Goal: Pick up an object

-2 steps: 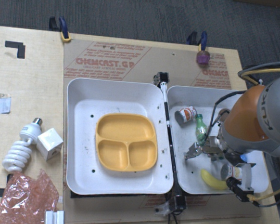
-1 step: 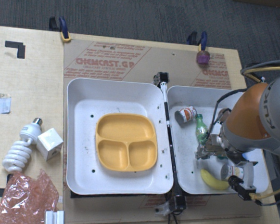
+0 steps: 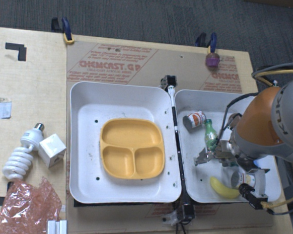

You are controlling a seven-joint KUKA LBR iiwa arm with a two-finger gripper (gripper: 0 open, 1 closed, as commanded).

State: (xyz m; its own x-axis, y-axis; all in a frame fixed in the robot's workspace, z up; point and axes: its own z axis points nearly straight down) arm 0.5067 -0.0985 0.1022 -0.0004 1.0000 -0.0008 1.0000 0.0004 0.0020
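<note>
Banana (image 3: 224,188) in right bin (image 3: 191,188), hand (image 3: 211,154) just above it by green bottle (image 3: 210,135) (grip state: can't tell); yellow tray (image 3: 132,148) in left bin (image 3: 84,134).

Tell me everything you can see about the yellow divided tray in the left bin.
The yellow divided tray looks like smooth moulded plastic, squarish with rounded corners and a raised rim. It has three compartments: one wide one along the far side and two smaller ones side by side nearer the camera. It lies flat, right side up, turned slightly askew, about in the middle of the left bin. It rests on the bin's white floor, apart from the walls, and touches nothing else.
</note>
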